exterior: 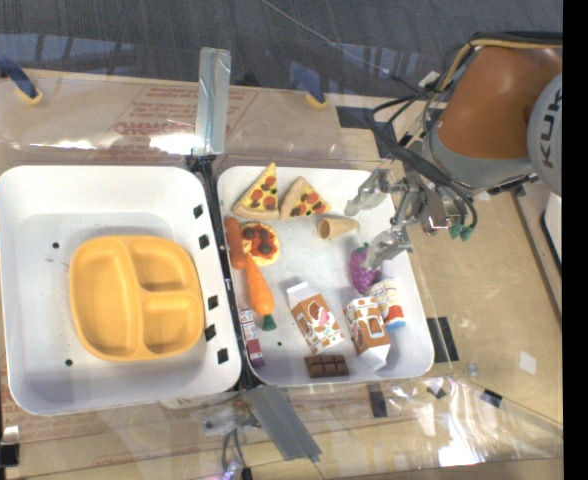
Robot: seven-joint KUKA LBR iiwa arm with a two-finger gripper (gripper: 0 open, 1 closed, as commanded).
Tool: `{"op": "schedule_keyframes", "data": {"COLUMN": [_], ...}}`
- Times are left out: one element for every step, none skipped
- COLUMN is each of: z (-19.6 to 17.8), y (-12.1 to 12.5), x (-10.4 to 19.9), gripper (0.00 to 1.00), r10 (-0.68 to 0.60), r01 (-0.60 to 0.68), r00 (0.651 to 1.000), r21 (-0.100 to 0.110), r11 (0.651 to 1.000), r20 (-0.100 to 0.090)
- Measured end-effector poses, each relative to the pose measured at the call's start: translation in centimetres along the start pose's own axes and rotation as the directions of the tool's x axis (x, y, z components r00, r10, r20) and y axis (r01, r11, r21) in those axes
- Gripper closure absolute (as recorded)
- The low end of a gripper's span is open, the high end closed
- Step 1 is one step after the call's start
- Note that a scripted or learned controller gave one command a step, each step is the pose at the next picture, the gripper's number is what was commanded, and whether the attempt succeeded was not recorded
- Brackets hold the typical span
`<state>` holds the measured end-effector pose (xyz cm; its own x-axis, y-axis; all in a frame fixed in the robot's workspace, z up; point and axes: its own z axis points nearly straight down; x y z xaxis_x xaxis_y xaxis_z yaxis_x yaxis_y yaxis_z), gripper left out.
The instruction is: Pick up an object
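Observation:
The right bin (414,313) holds several toy foods. My gripper (367,231) hangs over its upper right part, open, with one finger (362,198) toward the back and the other (386,248) toward the front. An ice-cream cone (337,228) lies just left of the gap between the fingertips, and nothing is gripped. A purple bunch of grapes (361,269) sits right under the front finger. Two pizza slices (260,192) (302,200) lie at the back of the bin.
A small round pizza (259,240), a sausage (234,238) and a carrot (260,290) line the bin's left side. Two cartons (316,324) (368,325) and a chocolate bar (327,366) sit near the front. The left bin (34,193) holds a yellow divided tray (136,296).

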<state>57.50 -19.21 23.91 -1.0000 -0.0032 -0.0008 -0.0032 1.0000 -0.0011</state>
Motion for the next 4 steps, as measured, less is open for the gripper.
{"op": "schedule_keyframes", "data": {"z": [7.0, 12.1, 14.0, 14.6], "y": [1.8, 6.3, 9.2, 7.8], "x": [4.3, 9.2, 8.7, -1.7], "gripper": [0.00, 0.00, 0.00, 0.00], "r10": [-0.118, -0.151, -0.227, -0.239], "r01": [0.118, 0.151, 0.227, 0.239], "r00": [0.993, 0.989, 0.974, 0.971], "r21": [-0.001, -0.004, 0.010, 0.000], "r11": [0.993, 0.989, 0.974, 0.971], "r20": [-0.001, -0.004, 0.006, 0.003]}}
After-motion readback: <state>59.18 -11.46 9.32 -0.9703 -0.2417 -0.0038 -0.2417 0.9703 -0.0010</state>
